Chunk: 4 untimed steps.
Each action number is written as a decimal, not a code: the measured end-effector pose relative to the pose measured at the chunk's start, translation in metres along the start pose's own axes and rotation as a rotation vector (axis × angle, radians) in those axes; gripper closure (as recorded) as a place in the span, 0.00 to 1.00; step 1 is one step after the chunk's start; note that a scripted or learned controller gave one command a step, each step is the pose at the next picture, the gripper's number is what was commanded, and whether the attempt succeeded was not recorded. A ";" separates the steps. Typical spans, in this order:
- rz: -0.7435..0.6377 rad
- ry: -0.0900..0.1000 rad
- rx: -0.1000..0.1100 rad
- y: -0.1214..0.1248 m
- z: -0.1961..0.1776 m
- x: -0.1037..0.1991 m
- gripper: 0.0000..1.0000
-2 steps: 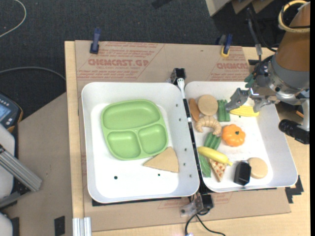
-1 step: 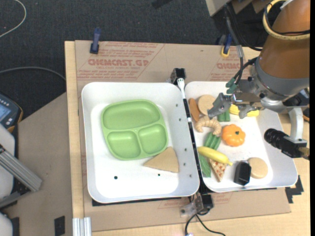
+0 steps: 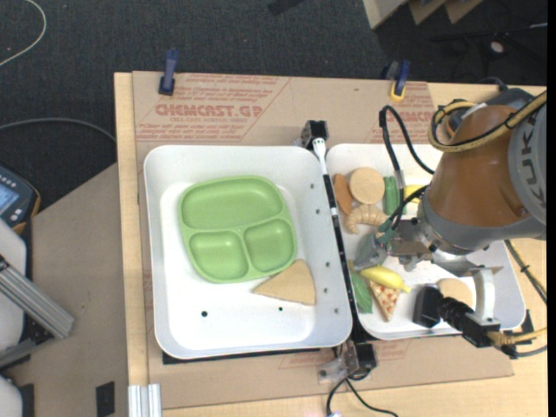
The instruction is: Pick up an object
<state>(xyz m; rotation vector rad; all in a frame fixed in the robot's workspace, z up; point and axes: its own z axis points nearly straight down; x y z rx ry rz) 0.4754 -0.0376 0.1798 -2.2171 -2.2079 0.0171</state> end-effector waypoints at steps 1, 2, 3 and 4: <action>-0.003 -0.003 -0.021 0.048 -0.006 -0.020 0.00; 0.004 -0.001 -0.005 0.001 0.074 -0.071 0.00; -0.009 -0.003 -0.023 0.099 0.094 -0.057 0.00; 0.000 -0.006 -0.032 0.042 -0.069 -0.095 0.00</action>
